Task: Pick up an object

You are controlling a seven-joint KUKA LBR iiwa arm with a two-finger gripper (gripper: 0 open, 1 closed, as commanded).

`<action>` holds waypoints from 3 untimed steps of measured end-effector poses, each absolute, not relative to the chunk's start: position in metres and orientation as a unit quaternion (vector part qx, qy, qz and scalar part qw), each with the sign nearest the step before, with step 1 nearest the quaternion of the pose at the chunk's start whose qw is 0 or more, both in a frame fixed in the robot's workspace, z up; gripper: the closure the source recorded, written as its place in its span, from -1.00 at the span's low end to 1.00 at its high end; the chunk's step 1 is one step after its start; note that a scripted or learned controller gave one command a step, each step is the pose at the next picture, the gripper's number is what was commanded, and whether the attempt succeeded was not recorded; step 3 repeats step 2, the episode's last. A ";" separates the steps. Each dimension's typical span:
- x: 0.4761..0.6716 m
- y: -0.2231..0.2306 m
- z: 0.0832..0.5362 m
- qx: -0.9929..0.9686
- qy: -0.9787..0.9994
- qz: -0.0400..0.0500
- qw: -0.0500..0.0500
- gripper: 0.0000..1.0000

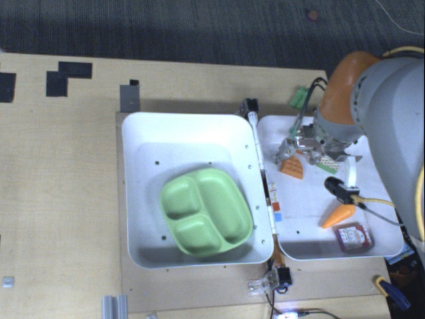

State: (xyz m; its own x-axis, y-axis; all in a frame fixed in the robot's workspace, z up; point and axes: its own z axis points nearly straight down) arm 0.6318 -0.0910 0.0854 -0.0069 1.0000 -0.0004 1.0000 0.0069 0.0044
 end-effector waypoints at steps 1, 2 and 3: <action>0.634 -0.091 0.098 0.702 0.712 0.003 0.005 1.00; 0.550 -0.033 0.185 0.705 0.710 0.002 0.001 1.00; 0.550 -0.033 0.185 0.705 0.710 0.002 0.001 1.00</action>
